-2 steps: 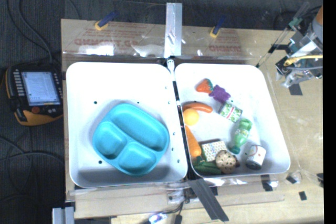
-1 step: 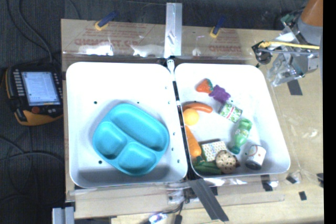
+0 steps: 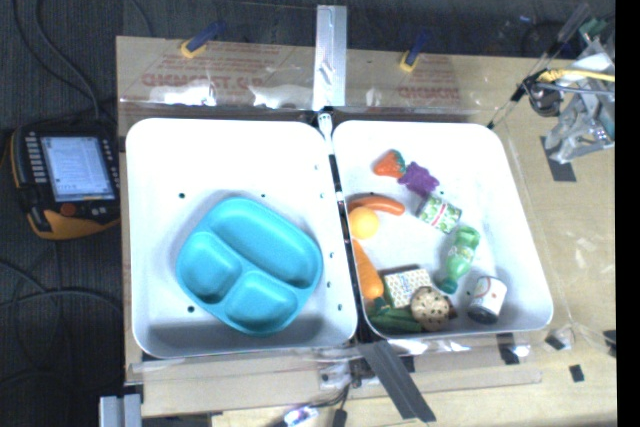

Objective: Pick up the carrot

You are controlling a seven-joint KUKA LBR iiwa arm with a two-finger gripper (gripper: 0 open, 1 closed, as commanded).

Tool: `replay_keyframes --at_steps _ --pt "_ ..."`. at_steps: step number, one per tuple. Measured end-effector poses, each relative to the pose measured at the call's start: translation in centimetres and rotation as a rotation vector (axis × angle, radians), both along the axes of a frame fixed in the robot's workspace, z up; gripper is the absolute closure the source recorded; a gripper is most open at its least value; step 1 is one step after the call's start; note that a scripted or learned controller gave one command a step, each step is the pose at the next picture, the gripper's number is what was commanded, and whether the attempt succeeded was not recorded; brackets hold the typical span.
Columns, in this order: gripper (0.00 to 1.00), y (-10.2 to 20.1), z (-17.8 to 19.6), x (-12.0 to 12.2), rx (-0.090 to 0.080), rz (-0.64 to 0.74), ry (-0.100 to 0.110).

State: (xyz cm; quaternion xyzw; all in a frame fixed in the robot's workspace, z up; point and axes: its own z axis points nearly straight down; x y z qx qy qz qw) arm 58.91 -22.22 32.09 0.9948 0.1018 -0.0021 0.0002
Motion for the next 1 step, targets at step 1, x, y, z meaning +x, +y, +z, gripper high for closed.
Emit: replay_keyframes --at_steps 1 --pt "1.0 1.3 5.31 -2.9 -0.001 0.231 -0.001"
